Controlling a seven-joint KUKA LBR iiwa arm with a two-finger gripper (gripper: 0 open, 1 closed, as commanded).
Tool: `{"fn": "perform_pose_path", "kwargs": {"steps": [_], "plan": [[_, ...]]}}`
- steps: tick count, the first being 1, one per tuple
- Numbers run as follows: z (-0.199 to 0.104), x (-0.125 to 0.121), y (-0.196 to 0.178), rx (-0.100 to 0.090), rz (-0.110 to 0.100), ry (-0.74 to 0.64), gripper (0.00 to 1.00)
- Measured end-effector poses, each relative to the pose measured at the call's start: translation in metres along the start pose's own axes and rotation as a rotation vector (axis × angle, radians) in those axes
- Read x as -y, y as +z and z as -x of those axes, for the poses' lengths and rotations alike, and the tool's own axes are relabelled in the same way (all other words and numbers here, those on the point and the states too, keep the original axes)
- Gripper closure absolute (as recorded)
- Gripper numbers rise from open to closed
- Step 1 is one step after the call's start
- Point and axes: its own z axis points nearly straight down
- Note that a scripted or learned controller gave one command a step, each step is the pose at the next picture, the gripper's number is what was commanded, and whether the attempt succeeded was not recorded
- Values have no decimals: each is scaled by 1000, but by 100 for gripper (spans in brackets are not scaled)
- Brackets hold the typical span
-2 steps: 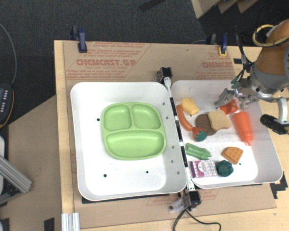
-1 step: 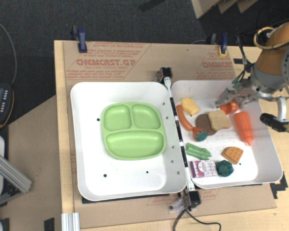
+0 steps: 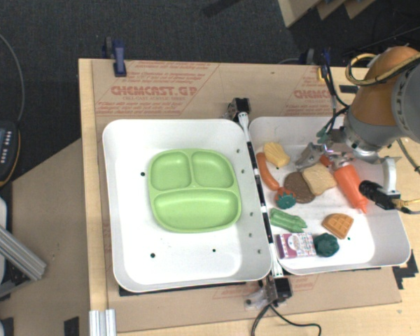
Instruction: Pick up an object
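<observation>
Claw (image 3: pixel 313 154) low in right bin (image 3: pixel 388 247), bread slice (image 3: pixel 318 180) just below

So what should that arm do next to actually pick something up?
Probably drop straight down a little. The gripper hangs over the right bin, just above the tan bread slice and brown patty, with nothing seen between its fingers, so lowering onto the bread looks like the shortest way to a grasp.

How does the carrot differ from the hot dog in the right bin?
The carrot is bright orange, thick and tapered; the hot dog is duller, thin and slightly curved. The carrot lies near the gripper, the hot dog along the bin's left wall. Both lie flat.
</observation>
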Motion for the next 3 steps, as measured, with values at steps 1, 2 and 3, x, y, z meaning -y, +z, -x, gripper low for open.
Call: {"fn": "perform_pose_path", "kwargs": {"steps": [1,2,3], "plan": [[3,-2,-11,4,6,3,100],[3,-1,-10,3,5,3,0],[-52,43,-3,4,9,2,0]]}}
